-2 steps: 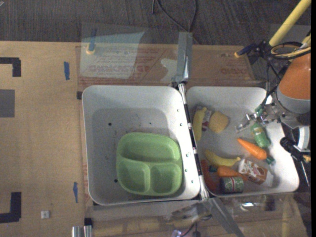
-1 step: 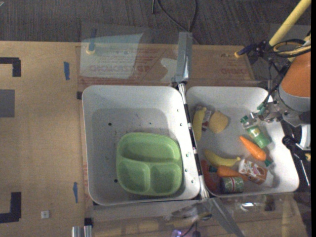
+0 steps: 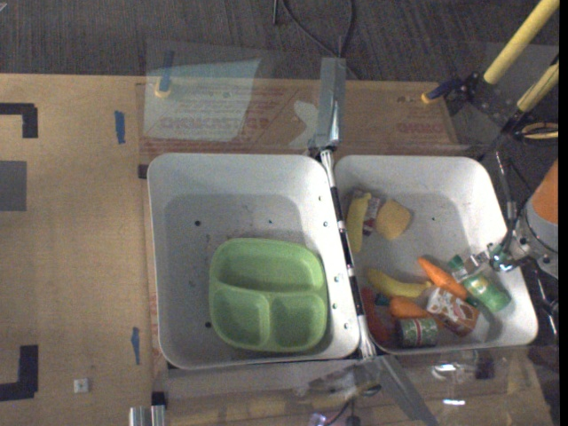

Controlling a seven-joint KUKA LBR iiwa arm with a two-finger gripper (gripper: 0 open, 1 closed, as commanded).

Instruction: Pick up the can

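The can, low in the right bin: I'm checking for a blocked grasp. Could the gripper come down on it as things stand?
Probably yes. The can lies uncovered on top, and the gripper is close by. But a carrot and a carton crowd it, so little side room.

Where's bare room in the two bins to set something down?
Left bin: bare floor behind and left of the green tray. Right bin: bare far-right corner behind the sponge. Its near half is crowded: bananas, carrots, can, carton, gripper.
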